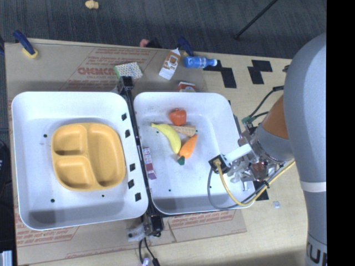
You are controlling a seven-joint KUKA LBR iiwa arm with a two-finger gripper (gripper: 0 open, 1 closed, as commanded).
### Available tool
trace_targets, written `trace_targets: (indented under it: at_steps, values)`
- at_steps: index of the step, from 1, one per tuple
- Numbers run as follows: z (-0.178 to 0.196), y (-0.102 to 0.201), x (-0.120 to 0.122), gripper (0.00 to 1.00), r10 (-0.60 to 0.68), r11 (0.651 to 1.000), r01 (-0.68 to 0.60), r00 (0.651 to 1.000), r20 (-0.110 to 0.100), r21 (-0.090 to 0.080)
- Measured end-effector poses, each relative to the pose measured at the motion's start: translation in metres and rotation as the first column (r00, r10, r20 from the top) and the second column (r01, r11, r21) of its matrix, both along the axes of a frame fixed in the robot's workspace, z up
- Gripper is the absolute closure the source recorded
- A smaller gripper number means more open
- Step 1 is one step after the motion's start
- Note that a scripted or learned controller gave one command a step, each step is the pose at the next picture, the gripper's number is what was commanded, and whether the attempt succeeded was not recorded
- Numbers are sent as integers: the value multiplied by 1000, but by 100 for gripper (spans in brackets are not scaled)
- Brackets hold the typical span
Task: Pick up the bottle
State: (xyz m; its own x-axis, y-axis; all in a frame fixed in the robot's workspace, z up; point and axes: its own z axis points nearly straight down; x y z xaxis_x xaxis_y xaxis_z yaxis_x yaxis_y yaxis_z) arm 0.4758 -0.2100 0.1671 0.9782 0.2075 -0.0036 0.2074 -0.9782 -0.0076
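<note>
Bottle (pixel 198 62), blue with a pale cap end, lies on its side on the table (pixel 260 215) beyond the far rim of the right bin (pixel 166 195), well apart from the arm and outside both bins; a small carton (pixel 170 64) lies just beside it and a patterned packet (pixel 128 69) sits further left along the same edge; nothing touches the bottle, so by this view the pick-up is not yet begun. Camera view from above: the tool (pixel 248 170) hangs over the near right corner of the right bin, amid a yellow cable loop (pixel 236 195) and wrist hardware; whether it stands apart or together cannot be told from this angle, and nothing is seen held in it. Inside the right bin rest a banana (pixel 169 136), a carrot (pixel 188 147) touching it, and a tomato (pixel 177 116) just behind; the left bin (pixel 33 215) carries a yellow divided plate (pixel 89 155). What is left appears to be the whole job: reaching across the bin to the far edge of the table, closing on the bottle and lifting it.
</note>
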Motion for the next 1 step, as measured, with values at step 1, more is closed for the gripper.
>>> trace_targets:
  at_steps: [1]
  values:
    - [10, 1, 0, 100, 9, 1000, -9, 1000, -3, 5]
